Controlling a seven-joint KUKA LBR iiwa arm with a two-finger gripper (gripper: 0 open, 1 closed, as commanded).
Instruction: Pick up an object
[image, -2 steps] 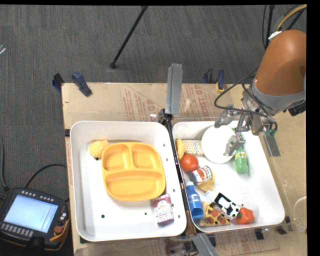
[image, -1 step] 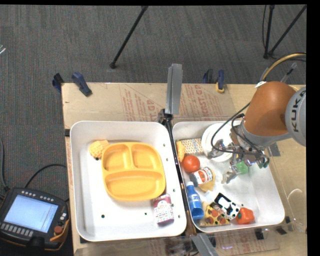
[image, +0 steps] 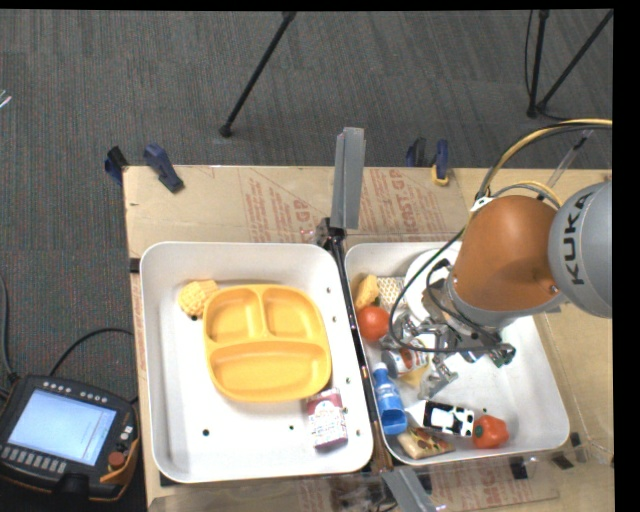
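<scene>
tool (image: 432, 352) low in the right bin (image: 545, 370), grip state impossible to tell, with red tomato (image: 373, 322) just to its left, blue bottle (image: 387, 398) below-left and black-and-white cow toy (image: 447, 419) just beneath

Glossy yellow plastic tray (image: 268, 340), smooth white bins (image: 160, 330), matt cardboard-like bench top (image: 250, 200).

yellow tray (image: 267, 341) | red tomato (image: 373, 323) | blue bottle (image: 388, 400) | black-and-white cow (image: 449, 419)
</scene>
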